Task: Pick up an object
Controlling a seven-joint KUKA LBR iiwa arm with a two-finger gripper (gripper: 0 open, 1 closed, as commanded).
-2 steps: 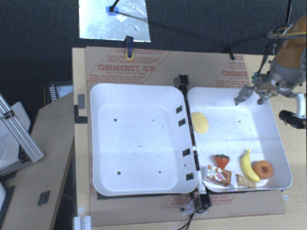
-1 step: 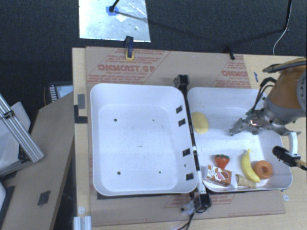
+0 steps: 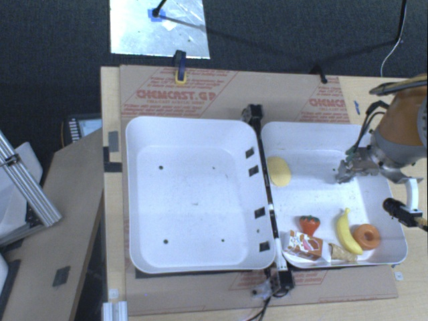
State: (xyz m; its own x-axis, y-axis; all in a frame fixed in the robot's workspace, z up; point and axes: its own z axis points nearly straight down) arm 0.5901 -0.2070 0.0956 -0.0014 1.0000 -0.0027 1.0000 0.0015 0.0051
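Note:
My gripper (image 3: 345, 170) hangs low over the back of the right bin (image 3: 314, 138), reaching in from the right under the grey and orange arm (image 3: 404, 122). To its left a pale yellow rounded object (image 3: 279, 171) rests beside the divider. Along the bin's front lie a red strawberry (image 3: 309, 224), a yellow banana (image 3: 346, 230), an orange round piece (image 3: 367, 236), a red and white snack packet (image 3: 304, 246) and a small tan wedge (image 3: 342, 251). Nothing shows in the gripper's grasp.
The left bin (image 3: 134, 199) sits beside the right one, joined by a black clipped divider (image 3: 262, 186). Both rest on a cardboard sheet (image 3: 221, 85) on the bench. A shiny plate (image 3: 159, 19) lies behind.

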